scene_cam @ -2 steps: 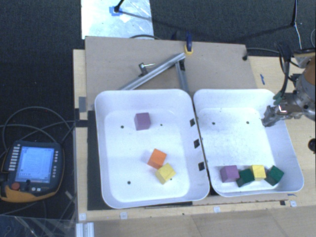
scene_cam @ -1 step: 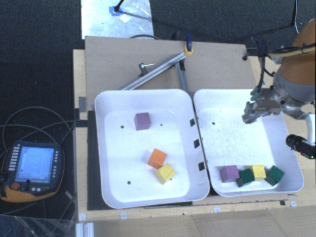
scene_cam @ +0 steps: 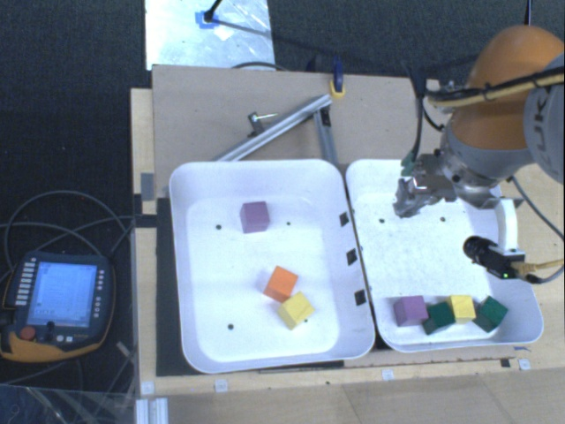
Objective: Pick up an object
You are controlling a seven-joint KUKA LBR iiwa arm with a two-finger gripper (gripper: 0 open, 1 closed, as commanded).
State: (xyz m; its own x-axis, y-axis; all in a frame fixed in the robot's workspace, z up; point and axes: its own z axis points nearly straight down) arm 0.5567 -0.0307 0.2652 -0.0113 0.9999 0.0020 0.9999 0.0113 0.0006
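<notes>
Left bin [scene_cam: 190,263] carries 3 blocks: purple [scene_cam: 254,216], orange [scene_cam: 281,283], yellow [scene_cam: 296,310]. Right bin [scene_cam: 375,237] has 4 along its near wall, led by a purple one [scene_cam: 410,310]. Gripper [scene_cam: 410,197] hovers above bare floor, nothing gripped; fingers' spread, cannot tell. Approach step, I'd say: next choose a block and descend.

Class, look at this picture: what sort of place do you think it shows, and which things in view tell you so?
Most likely a robotics lab or test bench. A grey and orange robot arm reaches over two white bins holding small coloured blocks, and a handheld control pendant with a screen lies beside the bench on its cable.
</notes>
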